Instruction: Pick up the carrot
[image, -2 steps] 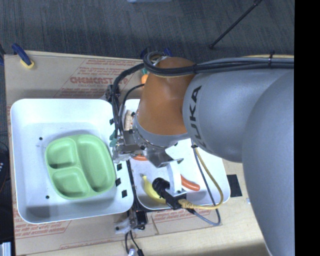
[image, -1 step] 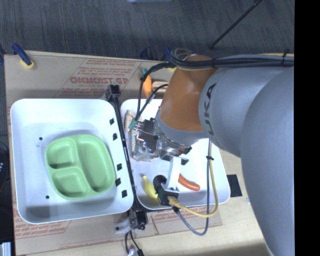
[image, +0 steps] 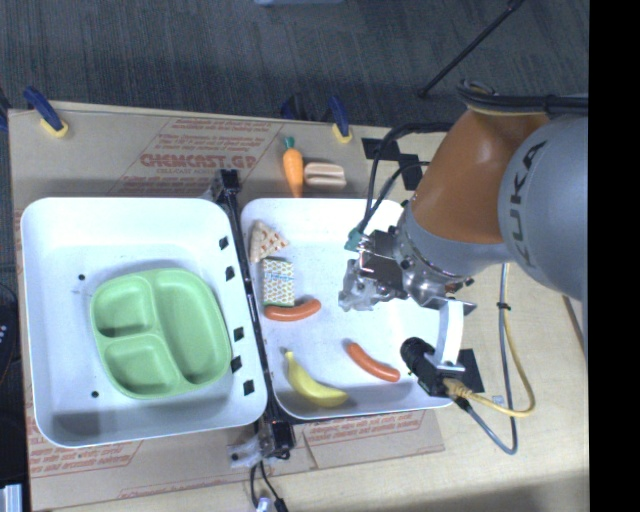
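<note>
The arm (image: 500, 190) came in from the right of the frame and covered the right part of the right bin (image: 330, 215), so this bin's right wall and whatever lay under the wrist were hidden. The gripper (image: 362, 285) was over the middle of the right bin, seen from above as a small grey metal mass. I cannot tell if it was open or closed, and nothing was seen in it. The upper and right parts of the arm were cut off by the frame.

The carrot (image: 292, 170) was not in any bin. It lay on the cardboard (image: 190, 155) just above the upper edge of the right bin, near the top centre of the frame, with its green end pointing up. Just beside it on the right lay one small tan and pink piece (image: 325, 176), hard to identify.

There were two white bins. The left bin (image: 50, 300) held one green plate (image: 160, 330) with three compartments. In the right bin I counted five things: one triangular piece (image: 266, 241) and one patterned block (image: 279, 282) near the left wall, two sausages (image: 292, 311) (image: 372, 362), and one banana (image: 312, 384) at the lower edge. Three blue clamps (image: 45, 110) (image: 340, 122) (image: 296, 104) showed at the top edge of the cardboard; the third was partly hidden.
</note>
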